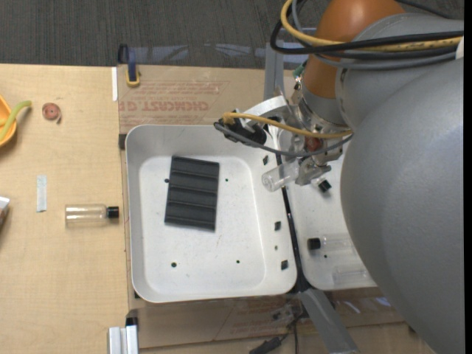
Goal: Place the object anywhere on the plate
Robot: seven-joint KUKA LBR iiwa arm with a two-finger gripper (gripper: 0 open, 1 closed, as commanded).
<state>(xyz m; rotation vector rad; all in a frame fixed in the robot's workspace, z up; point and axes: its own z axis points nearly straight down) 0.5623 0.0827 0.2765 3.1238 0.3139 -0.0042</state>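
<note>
A dark ribbed rectangular plate [192, 192] lies flat in the left white bin [147, 271], toward its back left. My gripper [301, 167] hangs over the divider between the two bins, to the right of the plate. It is shut on a clear plastic bottle [276, 177] that lies crosswise between the fingers. The bottle's clear end points toward the left bin and its black cap [324, 186] pokes out on the right. The bottle hangs apart from the plate.
A second clear bottle with a black cap [330, 245] lies in the right bin [324, 279]. A third one [90, 213] rests on the wooden bench left of the bins. Yellow and black cables [251, 127] loop off the wrist above the left bin's back right corner.
</note>
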